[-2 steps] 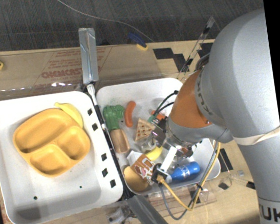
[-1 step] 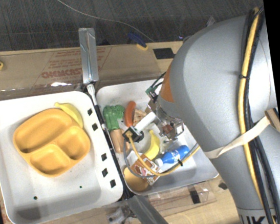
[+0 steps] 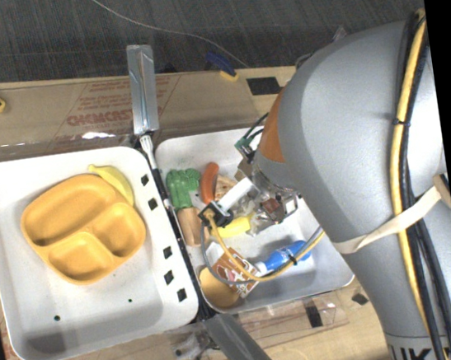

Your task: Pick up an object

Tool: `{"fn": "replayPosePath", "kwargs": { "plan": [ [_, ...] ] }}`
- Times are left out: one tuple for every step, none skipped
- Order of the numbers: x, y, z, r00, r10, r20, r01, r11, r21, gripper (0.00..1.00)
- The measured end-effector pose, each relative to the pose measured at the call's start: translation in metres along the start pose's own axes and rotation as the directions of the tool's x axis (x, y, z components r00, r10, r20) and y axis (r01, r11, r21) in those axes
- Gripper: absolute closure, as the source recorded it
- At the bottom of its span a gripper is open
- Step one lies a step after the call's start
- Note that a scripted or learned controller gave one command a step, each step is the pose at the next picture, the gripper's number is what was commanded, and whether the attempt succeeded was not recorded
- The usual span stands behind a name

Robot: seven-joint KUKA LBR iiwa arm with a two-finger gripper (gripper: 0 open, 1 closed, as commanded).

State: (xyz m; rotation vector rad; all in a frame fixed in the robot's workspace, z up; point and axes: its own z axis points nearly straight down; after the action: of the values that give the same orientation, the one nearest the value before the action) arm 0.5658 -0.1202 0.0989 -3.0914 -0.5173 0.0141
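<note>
1. The gripper [image 3: 263, 207] sits low over the right bin [image 3: 229, 143], in the middle of the clutter. The arm's big grey body covers a lot of that bin, and honestly you can't tell whether the jaws are open or closed from here.
2. No specific target is named, so any of the loose bits counts. The closest candidate looks like the small yellow piece [image 3: 234, 228], just beside the gripper on the view's left and a touch lower. Its long axis runs roughly left to right in the view.
3. Further toward the divider between the 2 bins there's a green blocky toy [image 3: 181, 186], matte and lumpy. An orange-red sausage shape [image 3: 209, 181] stands nearly upright in the view next to it, smooth and rounded. Below the green one is a tan cylinder [image 3: 190, 224].
4. Nearer the front edge are a blue item [image 3: 286, 255] lying along the bin's length, a crinkly printed packet [image 3: 236, 269] and a brownish bowl [image 3: 216, 291] tucked in the corner.
5. The left bin [image 3: 13, 329] holds a yellow divided tray [image 3: 86, 228] of glossy plastic, well apart from the gripper, so it's probably not the pick.
6. Best guess is that everything's packed so tight a grab could easily nudge a neighbour instead.
</note>
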Motion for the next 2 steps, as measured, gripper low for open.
{"fn": "replayPosePath", "kwargs": {
  "plan": [
    [-0.003, -0.029, -0.057, 1.0, -0.015, -0.01, 0.015, 1.0, -0.007, 1.0],
    [0.041, 0.01, -0.066, 1.0, -0.006, -0.005, 0.006, 1.0, -0.006, 1.0]
  ]
}}
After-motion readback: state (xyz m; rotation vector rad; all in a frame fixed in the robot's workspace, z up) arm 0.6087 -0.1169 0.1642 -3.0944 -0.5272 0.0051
